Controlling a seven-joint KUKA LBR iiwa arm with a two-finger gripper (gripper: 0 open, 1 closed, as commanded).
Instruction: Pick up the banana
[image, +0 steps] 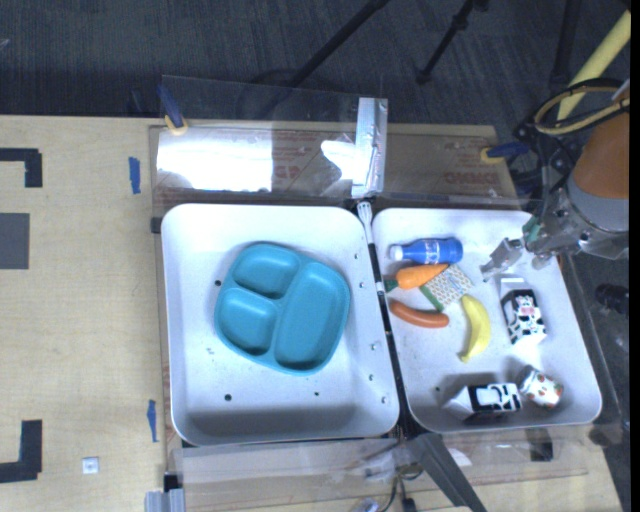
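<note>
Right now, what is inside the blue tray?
Nothing shows inside the blue divided tray in the left bin; its compartments look bare. Whatever lies under the tray is covered.

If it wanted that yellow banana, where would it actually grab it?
Probably at its middle, coming straight down from above. The banana lies flat in the right bin, curving roughly top to bottom, so jaws closing across its narrow width, left to right, should fit. The hot dog lies close on its left, while the cow-patterned toy stands farther off on its right.
</note>
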